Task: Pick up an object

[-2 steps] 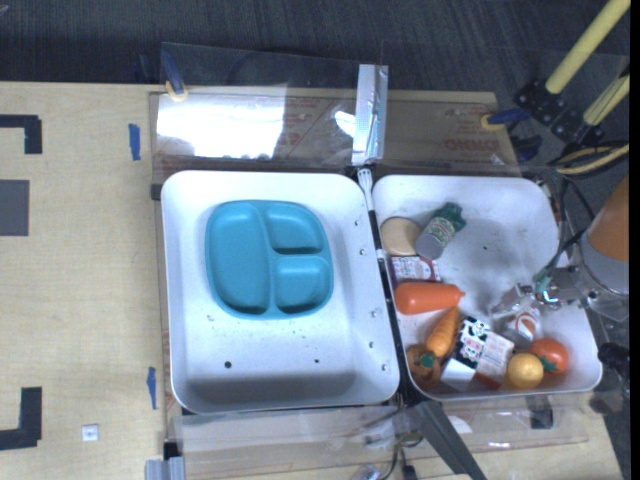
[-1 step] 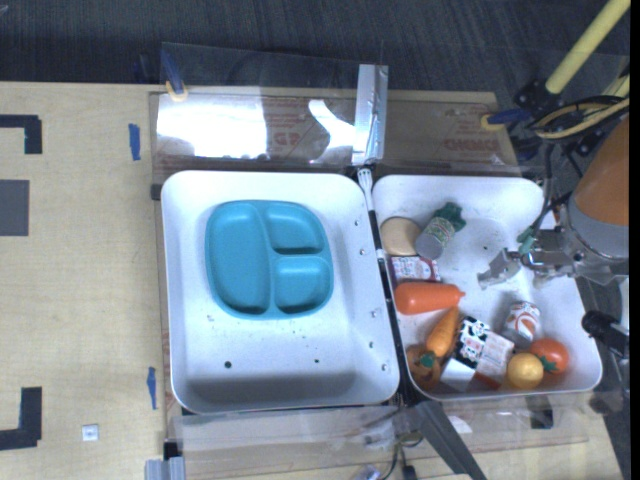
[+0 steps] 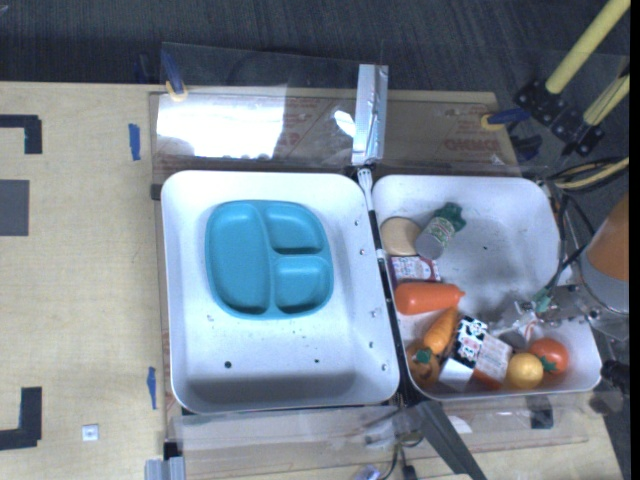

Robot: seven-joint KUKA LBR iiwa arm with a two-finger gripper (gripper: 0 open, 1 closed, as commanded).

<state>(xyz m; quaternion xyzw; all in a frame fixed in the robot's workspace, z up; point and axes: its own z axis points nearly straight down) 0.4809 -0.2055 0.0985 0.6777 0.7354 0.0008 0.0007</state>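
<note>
Nearest the camera, along the front edge of the right bin (image 3: 520, 193), the loose things lie crowded together: a yellow lemon (image 3: 526, 370) touching a red tomato (image 3: 552, 355) on its right, a black-and-white patterned box (image 3: 470, 342) just left of them with a small white block (image 3: 456, 371) at its front end, and a carrot (image 3: 437, 332) whose long axis runs on a slant — thick end up and to the right, tip down and to the left, near the wall between the bins. Just behind it a second, redder carrot (image 3: 428, 296) lies nearly level, long axis left to right, with its tapered end pointing right. Behind that sits a small packet (image 3: 414, 268) with pink printing too blurred to read, then a tan round piece (image 3: 400, 234) against the wall and a grey bottle with a green cap (image 3: 440, 230), tilted so the cap points up and to the right. The left bin (image 3: 190, 268) holds a blue divided plate (image 3: 268, 256) with three sections. The arm (image 3: 610, 253) enters at the right edge of the table (image 3: 70, 268), its orange band showing; the claw (image 3: 535, 310) is partly visible over the bin's right side, above the tomato, and whether it is clenched or released cannot be told. Farther back, faint printing on the brown board (image 3: 450, 133) is not legible.
</note>
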